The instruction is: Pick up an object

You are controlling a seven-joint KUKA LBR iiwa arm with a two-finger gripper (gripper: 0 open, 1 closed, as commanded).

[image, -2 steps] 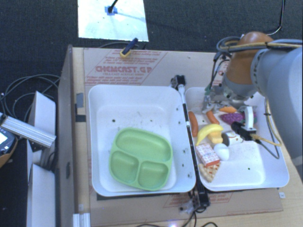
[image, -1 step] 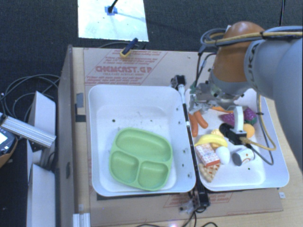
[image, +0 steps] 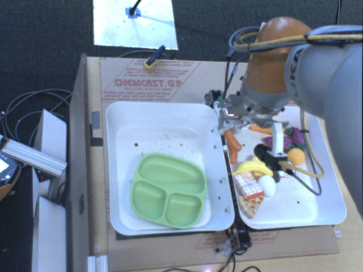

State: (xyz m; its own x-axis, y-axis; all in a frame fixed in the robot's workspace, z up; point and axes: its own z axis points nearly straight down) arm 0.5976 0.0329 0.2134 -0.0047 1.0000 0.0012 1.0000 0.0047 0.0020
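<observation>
— What do the bins hold?
— The left bin (image: 122, 152) holds a green divided tray (image: 168, 190). The right bin (image: 317, 208) holds toy food: a carrot (image: 232, 143) by the tray-side wall, a banana (image: 252, 168), a white egg (image: 267, 186), an orange (image: 296, 156), purple grapes (image: 295, 135).
— And the pincer (image: 235, 118)?
— Above the carrot; the arm (image: 283, 61) covers it, so I cannot tell its state.
</observation>
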